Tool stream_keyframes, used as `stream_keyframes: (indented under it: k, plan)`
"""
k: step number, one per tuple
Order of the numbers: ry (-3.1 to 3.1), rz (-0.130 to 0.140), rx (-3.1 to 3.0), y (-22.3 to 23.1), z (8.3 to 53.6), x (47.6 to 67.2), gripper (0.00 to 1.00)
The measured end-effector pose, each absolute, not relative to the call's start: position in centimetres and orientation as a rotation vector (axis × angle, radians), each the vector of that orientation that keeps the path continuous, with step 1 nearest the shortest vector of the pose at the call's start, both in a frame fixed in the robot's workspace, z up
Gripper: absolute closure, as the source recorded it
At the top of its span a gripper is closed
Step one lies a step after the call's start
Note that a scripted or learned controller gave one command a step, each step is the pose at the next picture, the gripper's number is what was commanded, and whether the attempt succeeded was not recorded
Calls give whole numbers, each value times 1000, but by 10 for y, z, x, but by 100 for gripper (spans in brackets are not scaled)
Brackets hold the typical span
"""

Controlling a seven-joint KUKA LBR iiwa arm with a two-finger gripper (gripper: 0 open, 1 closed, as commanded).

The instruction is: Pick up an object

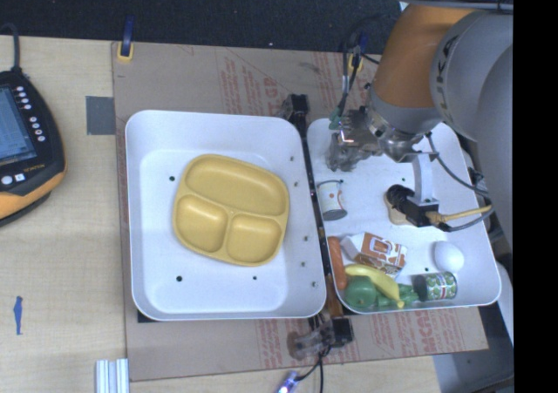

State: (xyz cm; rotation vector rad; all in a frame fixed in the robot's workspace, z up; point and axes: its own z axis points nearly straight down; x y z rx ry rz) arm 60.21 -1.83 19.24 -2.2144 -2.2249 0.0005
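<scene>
Green pepper (360,295), banana (377,281) and green can (436,287) lie along the near wall of the right bin (370,195). The gripper (343,154) stands at that bin's far left corner, just beyond a small can (331,199). Its open or closed state cannot be determined. The left bin (157,252) holds a yellow divided plate (231,208).

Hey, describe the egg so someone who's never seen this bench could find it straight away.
Start at the right bin, the one crowded with small things. Go to its near right corner, just above the green can lying on its side. The egg is the one plain white, smooth, rounded thing there, while its neighbours are all coloured or printed.
</scene>
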Motion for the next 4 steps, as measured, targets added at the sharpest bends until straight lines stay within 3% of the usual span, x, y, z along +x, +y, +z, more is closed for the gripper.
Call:
stream_keyframes:
  k: [1, 2, 3, 4]
  plan:
    - [-2226, 4, -2213, 72, 191, 617, 100]
    - [-2224, 3, -2218, 18, 277, 640, 100]
    - [-2225, 8, -2212, 84, 191, 650, 100]
    - [-2225, 10, -2212, 105, 153, 656, 100]
